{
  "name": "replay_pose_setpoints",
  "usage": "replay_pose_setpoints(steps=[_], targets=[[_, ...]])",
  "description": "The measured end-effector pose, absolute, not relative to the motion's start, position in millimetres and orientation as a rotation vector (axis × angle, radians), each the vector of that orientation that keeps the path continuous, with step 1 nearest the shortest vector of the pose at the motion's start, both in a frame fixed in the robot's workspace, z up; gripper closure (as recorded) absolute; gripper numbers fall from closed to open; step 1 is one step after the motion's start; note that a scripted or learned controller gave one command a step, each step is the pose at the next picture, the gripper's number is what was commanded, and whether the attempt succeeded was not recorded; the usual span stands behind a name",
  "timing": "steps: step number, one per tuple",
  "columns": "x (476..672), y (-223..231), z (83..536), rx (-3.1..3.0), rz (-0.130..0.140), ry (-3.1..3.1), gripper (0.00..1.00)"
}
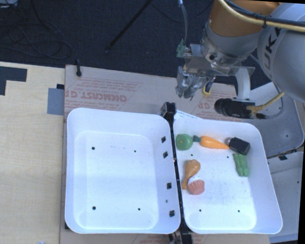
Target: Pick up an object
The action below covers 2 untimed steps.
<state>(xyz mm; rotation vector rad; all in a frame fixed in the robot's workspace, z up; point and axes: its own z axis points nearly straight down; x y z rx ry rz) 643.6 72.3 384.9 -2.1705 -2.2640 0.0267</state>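
The gripper (189, 90) hangs above the bench's back edge, behind the right bin (261, 206) and clear of everything in it. Whether its fingers are spread or closed I cannot tell; they are small and dark against the cardboard, and nothing shows between them.

The right bin carries all the objects, gathered toward its back half. A green ball (183, 142) sits near the back left corner, by the divider between the bins. Just beside it lies an orange carrot (214, 143), along the back edge. A black block (239, 145) rests just past the carrot's tip, and a green pod (241, 165) lies in front of that, near the right wall. Toward the middle, a tan pear-like piece (190, 172) leans against a pink piece (196, 187). The left bin (73, 191) sits alongside.
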Motion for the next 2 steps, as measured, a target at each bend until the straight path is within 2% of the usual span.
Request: replay_pose_setpoints(steps=[1,2], targets=[[643.5,73.1,384.6,-2.168,0.028,-2.266,0.00],[643.7,73.7,394.1,-2.162,0.030,-2.272,1.00]])
